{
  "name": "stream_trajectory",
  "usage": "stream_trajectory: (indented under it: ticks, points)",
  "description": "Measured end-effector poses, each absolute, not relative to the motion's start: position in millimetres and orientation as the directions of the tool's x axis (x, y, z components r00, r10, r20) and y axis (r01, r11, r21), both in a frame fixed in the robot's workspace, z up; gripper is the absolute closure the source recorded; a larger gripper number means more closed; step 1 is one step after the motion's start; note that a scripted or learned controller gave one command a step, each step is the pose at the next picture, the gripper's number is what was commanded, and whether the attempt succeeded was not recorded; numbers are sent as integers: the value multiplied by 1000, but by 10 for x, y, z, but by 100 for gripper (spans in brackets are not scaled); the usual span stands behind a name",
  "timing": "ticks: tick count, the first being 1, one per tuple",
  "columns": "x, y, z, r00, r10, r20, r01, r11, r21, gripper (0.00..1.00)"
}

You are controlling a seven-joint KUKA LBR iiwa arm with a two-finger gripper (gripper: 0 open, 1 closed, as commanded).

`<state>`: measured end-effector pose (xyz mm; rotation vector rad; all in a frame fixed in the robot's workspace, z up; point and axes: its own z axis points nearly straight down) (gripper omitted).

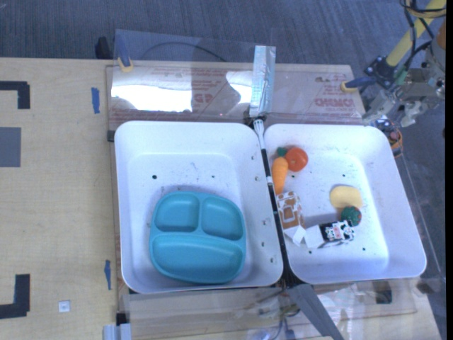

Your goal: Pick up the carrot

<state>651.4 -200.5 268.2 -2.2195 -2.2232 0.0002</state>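
The carrot, orange with a small green top, lies along the left wall of the right bin, its tip pointing toward the front. A red-orange tomato touches it on the right. My gripper hangs at the far right corner of that bin, over its rim and well to the right of the carrot. Nothing can be seen in it.
In the right bin also lie a yellow lemon, a green piece, a small black-and-white item and a brown-and-white packet. A teal divided plate sits in the left bin. Yellow cables hang above the arm.
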Motion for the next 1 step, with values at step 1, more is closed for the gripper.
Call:
stream_trajectory:
  ticks: [1]
  points:
    - [6654, -1099, 1568, 5, 1000, 4, 1000, -5, -10, 0]
